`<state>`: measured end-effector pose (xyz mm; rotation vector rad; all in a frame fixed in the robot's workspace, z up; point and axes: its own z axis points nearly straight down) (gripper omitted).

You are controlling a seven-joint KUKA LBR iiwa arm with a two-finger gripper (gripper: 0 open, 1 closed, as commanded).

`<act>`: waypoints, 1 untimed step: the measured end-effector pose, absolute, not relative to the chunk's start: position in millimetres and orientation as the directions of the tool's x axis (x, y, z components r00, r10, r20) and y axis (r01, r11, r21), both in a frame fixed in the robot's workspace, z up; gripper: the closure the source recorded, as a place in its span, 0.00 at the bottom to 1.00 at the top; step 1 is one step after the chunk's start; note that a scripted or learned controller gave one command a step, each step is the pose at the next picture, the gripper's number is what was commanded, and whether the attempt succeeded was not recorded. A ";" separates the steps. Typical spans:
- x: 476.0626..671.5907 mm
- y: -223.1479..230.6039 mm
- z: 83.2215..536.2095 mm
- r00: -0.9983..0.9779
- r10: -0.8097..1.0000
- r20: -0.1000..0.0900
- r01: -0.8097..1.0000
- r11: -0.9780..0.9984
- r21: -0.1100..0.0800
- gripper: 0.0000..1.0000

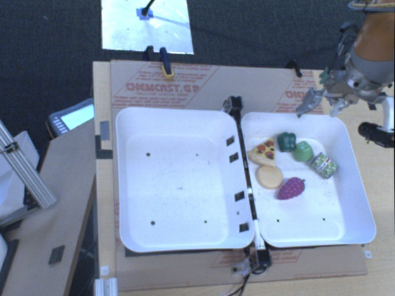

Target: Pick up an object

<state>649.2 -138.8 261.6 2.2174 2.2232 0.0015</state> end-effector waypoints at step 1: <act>668.0 -182.9 400.2 0.001 1.000 -0.008 1.000 -0.001 0.019 0.00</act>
